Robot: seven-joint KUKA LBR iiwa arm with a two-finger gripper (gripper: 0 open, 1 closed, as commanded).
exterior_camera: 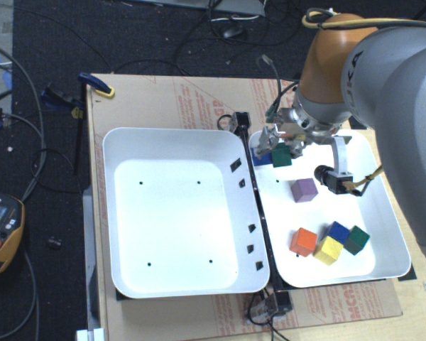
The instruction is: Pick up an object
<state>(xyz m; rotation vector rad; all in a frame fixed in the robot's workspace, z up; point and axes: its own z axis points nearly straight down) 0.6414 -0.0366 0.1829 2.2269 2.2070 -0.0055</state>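
Observation:
My gripper (280, 146) hangs over the far left corner of the right bin (380, 215). A green block (282, 159) sits directly under its tip, with a blue block (262, 160) touching it on the left by the bin wall. Whether the green block is gripped is hidden by the wrist. A purple block (304, 189) lies alone in the middle of the bin. Near the front edge an orange block (304, 241), a yellow block (329, 250), another blue block (338, 231) and a dark green block (356, 240) are clustered together.
The left bin (177, 135) stands beside the right one, separated by a black divider with clips (252, 197). The grey arm with its orange band (334, 55) covers the far right of the bench. Cables and a yellow device (0, 229) lie on the floor.

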